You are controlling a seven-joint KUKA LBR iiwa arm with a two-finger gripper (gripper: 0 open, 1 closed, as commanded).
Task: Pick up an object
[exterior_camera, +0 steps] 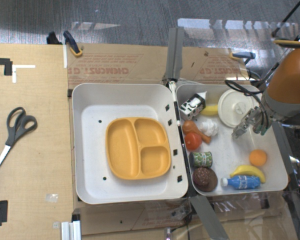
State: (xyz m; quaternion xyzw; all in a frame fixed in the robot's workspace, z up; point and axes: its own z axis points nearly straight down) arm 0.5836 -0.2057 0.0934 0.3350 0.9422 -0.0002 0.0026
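My gripper hangs over the right bin, near its right wall, with its fingers spread and only bare bin floor between them. A white round bowl lies just up-left of it. An orange sits below it, then a banana and a blue bottle. Further left lie a red tomato, a carrot, a green can, a brown muffin and a black-and-white toy.
The left bin holds a yellow divided plate. Scissors lie on the bench at far left. A clamp sits at the cardboard's back edge. The arm's orange band looms over the right bin's back right corner.
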